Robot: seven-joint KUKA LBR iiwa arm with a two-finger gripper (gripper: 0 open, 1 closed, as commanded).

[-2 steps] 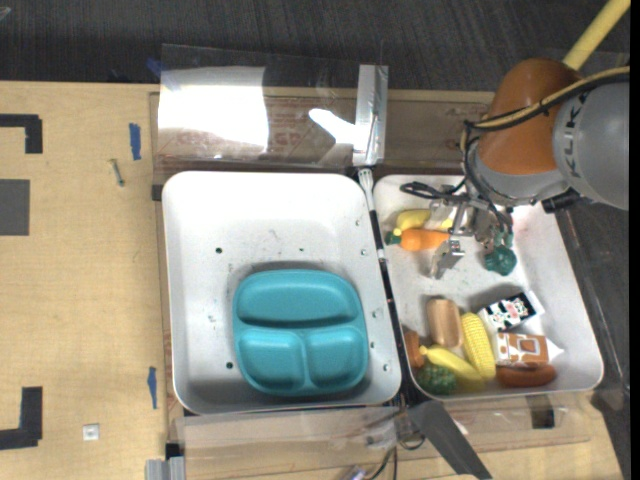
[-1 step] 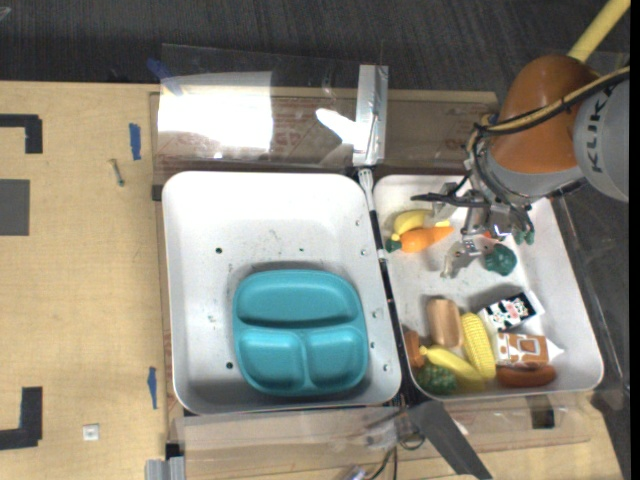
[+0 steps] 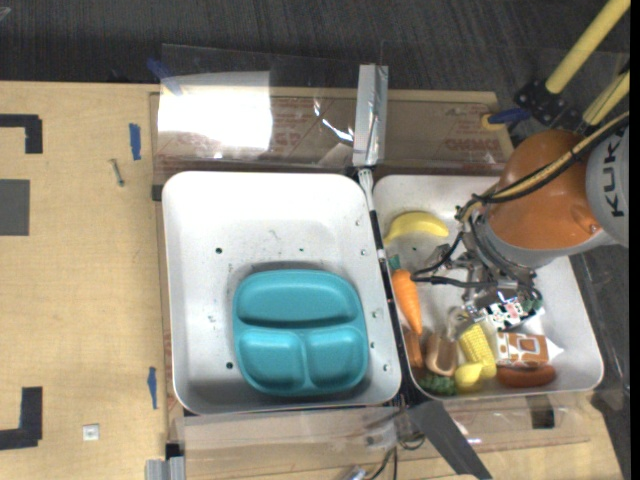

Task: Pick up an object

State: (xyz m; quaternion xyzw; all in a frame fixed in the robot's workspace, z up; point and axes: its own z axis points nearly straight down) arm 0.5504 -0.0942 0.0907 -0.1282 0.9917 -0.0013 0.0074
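Robot lab — taped bench (image 3: 70, 268); twin white bins (image 3: 190, 268) (toy food (image 3: 470, 348)).

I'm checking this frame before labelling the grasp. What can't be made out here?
- Gripper, camera view: the arm's orange band and cables hide its fingers, so grasp is unknown.
- Small items by the corn: crowded and blurred, hard to identify.
- Banana: partly covered by cables.
- Right bin: floor under the arm hidden.

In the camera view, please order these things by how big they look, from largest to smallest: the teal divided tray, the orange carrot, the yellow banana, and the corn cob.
1. teal divided tray, by far the largest
2. orange carrot and yellow banana: these look alike in size, and cables partly cover the banana, so I do not rank them
3. corn cob, the smallest
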